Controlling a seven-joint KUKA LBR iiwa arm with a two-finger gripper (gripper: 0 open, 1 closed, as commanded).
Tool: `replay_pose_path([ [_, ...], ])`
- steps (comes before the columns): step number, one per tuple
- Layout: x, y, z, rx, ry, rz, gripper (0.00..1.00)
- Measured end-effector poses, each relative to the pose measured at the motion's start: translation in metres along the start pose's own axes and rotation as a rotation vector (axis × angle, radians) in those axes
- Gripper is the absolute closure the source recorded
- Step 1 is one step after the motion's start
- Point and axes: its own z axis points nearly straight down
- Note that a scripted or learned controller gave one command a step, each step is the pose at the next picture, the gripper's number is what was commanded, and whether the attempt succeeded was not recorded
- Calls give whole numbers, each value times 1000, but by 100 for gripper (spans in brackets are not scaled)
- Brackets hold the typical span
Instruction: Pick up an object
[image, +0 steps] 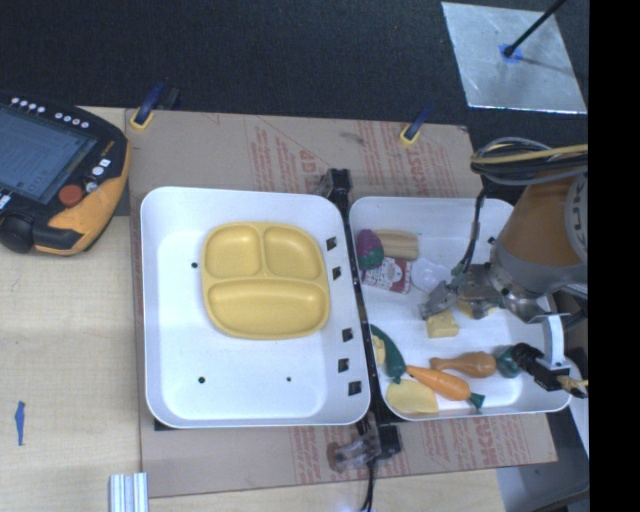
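Cheese wedge (442, 326) approached by the gripper (440, 301) in the right bin (400, 212).

Yellow and small, the wedge is seen near the middle of the right bin, just under the gripper tip, with a carrot (440, 381) and a drumstick-like piece (465, 364) lying below it and a small can (392, 275) to its left. The reach step appears to be in hand; nothing is seen held. Whether the pincer is spread or pressed together cannot be told. A descent centred over the wedge is called for next, then a closing and a lift. A yellow divided plate (266, 279) is seen in the left bin (160, 300).
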Motion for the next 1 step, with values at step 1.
replay_pose_path([
  [1,0,5,-13,-8,-2,-4,100],
])
